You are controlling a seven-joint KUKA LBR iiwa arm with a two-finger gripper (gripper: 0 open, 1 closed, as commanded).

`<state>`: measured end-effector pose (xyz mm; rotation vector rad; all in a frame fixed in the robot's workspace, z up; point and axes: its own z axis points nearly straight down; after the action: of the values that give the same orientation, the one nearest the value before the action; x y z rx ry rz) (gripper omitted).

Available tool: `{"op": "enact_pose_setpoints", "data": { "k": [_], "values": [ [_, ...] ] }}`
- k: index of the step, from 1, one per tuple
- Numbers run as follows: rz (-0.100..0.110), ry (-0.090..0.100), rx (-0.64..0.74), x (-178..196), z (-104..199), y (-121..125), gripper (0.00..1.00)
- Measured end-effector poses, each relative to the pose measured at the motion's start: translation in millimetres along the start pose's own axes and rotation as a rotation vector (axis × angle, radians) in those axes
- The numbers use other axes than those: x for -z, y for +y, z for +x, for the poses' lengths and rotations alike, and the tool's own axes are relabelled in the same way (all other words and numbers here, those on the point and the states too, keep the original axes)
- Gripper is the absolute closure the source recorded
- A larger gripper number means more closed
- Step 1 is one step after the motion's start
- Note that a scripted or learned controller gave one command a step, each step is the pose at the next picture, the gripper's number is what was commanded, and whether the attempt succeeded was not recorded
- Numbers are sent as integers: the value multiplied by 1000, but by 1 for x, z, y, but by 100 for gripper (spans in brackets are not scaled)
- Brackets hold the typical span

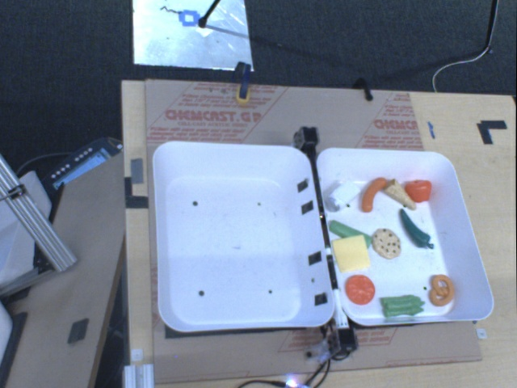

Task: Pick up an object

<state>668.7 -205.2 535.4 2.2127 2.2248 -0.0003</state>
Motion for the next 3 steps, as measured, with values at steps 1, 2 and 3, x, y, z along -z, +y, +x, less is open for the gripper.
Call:
{"op": "enact_pose_setpoints", "data": {
  "k": [1,2,3],
  "values": [
    [0,0,0,0,0,0,100],
    [0,0,0,0,0,0,100],
    [0,0,0,0,0,0,100]
  ]
}}
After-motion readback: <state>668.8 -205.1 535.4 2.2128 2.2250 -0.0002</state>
